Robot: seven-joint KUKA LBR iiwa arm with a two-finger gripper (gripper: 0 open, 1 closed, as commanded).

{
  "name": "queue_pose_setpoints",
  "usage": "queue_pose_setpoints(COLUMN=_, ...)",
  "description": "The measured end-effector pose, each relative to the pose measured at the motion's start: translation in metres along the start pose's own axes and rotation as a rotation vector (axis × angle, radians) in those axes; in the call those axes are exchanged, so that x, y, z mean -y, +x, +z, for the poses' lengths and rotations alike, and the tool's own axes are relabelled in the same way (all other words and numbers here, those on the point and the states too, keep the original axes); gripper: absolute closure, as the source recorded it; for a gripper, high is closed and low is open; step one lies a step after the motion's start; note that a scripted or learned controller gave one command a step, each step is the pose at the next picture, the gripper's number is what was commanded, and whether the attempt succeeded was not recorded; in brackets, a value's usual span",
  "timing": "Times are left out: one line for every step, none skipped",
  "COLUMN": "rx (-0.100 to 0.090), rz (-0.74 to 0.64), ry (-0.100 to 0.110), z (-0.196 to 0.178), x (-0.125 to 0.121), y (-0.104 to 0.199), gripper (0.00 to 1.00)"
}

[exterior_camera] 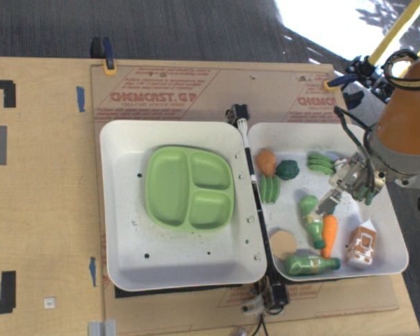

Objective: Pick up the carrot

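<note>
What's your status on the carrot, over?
Hand above right bin, nothing seen held. Carrot lying just below hand. Green toy vegetable touching carrot's left; carton to its right.

1. Carrot (pixel 330 232): bright orange body; green tuft at its upper end.
2. Divided plate (pixel 190 187): plain light green; it lies in the white left bin (pixel 119 208).
3. Right bin (pixel 392 236): white, faintly speckled.
4. Bottle (pixel 310 264): dark green; paler label band.
5. Small carton (pixel 362 244): white with orange-red print.
6. Round fruit (pixel 267 162): orange-brown; beside it a dark green broccoli-like piece (pixel 288 169).
7. Pea pods (pixel 320 162): mid green; the bean bundle (pixel 269 188) likewise green.
8. Flat disc (pixel 283 242): tan.
9. Arm (pixel 406 121): orange band over grey; gripper (pixel 336 194) metallic grey.
10. Board under the bins (pixel 161 93): pale brown with red lettering; blue tape marks at the bench's left.
</note>
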State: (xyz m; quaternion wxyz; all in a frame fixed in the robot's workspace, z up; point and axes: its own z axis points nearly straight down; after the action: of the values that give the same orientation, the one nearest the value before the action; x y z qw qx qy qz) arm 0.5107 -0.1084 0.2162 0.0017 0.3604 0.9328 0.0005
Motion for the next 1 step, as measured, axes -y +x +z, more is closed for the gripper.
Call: queue_pose_setpoints(rx=0.0, rz=0.134, ry=0.0, z=0.1102, x=0.0455, y=-0.0046, gripper=0.0)
